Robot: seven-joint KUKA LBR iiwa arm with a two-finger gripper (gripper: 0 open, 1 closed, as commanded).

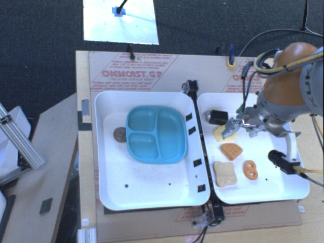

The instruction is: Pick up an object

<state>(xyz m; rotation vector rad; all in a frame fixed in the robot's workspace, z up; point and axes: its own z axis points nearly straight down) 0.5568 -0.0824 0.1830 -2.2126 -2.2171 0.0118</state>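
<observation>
We see the gripper (pixel 231 128) low over the back part of the right bin (pixel 298 189), with the grey arm and its orange band (pixel 288 67) reaching in from the right. Its tip sits at the upper right edge of a pale yellow toy piece (pixel 220 134) that lies on the bin floor. From this slant we cannot tell whether the gripper touches that piece, nor whether it is apart or closed. Nothing shows clamped in it.

Just behind the yellow piece, near the bin's back left corner, lies a small black block (pixel 218 117). In front of the yellow piece we find an orange toy waffle (pixel 231 151). Nearer the front a slice of toy toast (pixel 225 173) lies flat, and an orange toy pretzel (pixel 250 169) rests just to its right, apart from it.

In the left bin (pixel 109 186) a blue divided plate (pixel 155 134) lies flat around the middle, and a small brownish round disc (pixel 120 134) sits against its left edge.
</observation>
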